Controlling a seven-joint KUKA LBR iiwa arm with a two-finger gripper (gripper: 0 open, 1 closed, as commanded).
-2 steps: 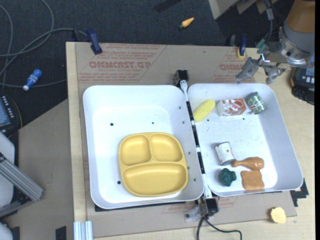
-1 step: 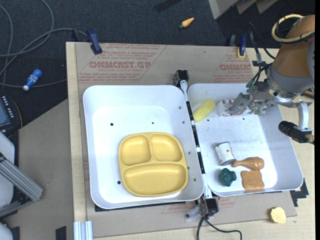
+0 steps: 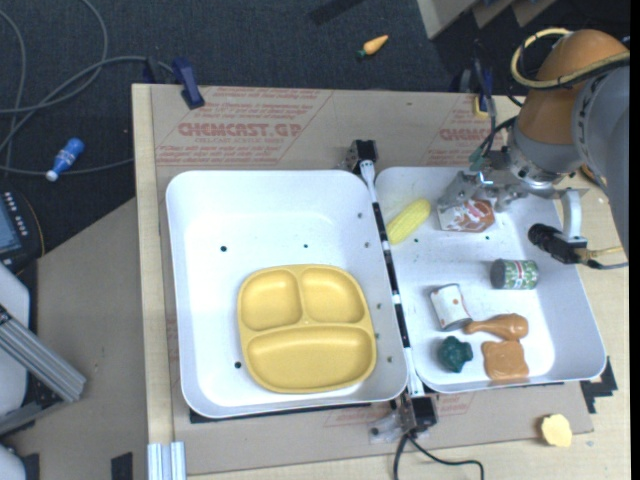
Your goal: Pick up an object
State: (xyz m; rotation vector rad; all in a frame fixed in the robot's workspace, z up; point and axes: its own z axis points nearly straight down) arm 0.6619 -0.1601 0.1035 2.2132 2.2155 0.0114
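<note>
My gripper point(image 3: 478, 184) hangs at the back of the right bin point(image 3: 572, 320), just above a crumpled clear packet with red and white print point(image 3: 468, 215). It looks to be touching the packet's top edge, and I cannot make out a grasp. In the same bin lie a yellow corn cob point(image 3: 408, 220) by the left wall, a green can point(image 3: 514, 274) on its side, a small white cup point(image 3: 449, 306), a brown drumstick point(image 3: 497, 326), a slice of toast point(image 3: 505, 360) and a dark green lump point(image 3: 455, 353).
A yellow divided plate point(image 3: 305, 326) lies in the left bin point(image 3: 200, 268). A yellow scrap point(image 3: 555, 430) sits on the bench by the right bin's front corner. On the floor are a blue bottle point(image 3: 65, 156) and an orange piece point(image 3: 374, 44).
</note>
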